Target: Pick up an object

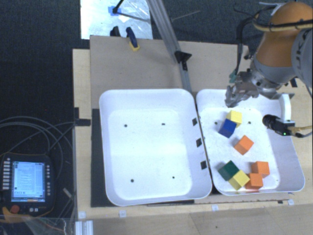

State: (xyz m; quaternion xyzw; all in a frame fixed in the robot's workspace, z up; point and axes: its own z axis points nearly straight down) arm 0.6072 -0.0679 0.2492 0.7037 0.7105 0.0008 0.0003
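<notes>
Yellow cube [235, 116] is my guess for the pick target since it's the closest thing to the gripper [232, 101], sitting in the upper part of the right bin [288, 173] just below and a bit to the right of the claw tip. Honestly can't tell how the claw is set, it's a dark blurry lump from this angle and I can't see anything pinched in it. Trouble is that the yellow cube is touching or nearly touching the blue cube [227, 128] at its lower left corner, so if the claw drops without lining up, one side could land on the blue one or wedge between them and just shove both around. Both look rotated off the bin's edges too, so a grab on the corners instead of flat faces would probably squirt the cube out sideways. An orange cube [244, 144] sits on its own a little further down, which looks like the easier pick if you ask me. Further down near the front there's a tight clump: green cube [228, 170], another yellow cube [239, 179], and two more orange cubes [257, 175], packed close enough that any attempt there likely bumps neighbours. Left bin [146, 99] is beside it, not really a factor.
</notes>
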